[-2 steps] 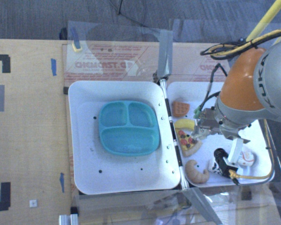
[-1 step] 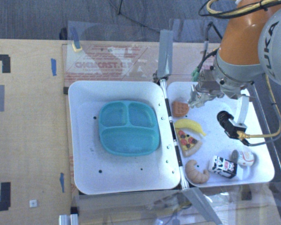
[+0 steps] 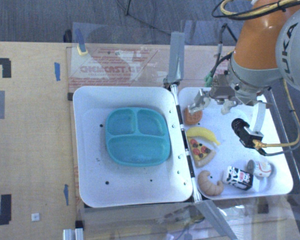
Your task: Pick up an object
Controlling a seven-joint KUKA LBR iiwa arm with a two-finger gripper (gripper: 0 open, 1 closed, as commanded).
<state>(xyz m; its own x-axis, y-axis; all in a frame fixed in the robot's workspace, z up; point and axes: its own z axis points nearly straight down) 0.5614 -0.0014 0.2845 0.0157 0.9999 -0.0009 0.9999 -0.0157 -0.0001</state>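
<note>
My gripper (image 3: pixel 211 106) hangs over the back left part of the right bin (image 3: pixel 280 154), open, with only bare bin floor between its fingers. Its left fingertip (image 3: pixel 196 104) is just above a round orange-brown toy (image 3: pixel 192 117) by the bin's left wall. In front of that lie a yellow banana (image 3: pixel 203 134), a pizza slice (image 3: pixel 201 152) and a tan croissant (image 3: pixel 210 183). A black-and-white cow toy (image 3: pixel 238 178) and a white and orange piece (image 3: pixel 262 169) sit at the front right.
The left bin (image 3: pixel 90 184) holds a teal divided plate (image 3: pixel 138 136). A black cylinder on a yellow cable (image 3: pixel 244 132) hangs from the arm over the right bin. The metal divider (image 3: pixel 182 139) separates the two bins.
</note>
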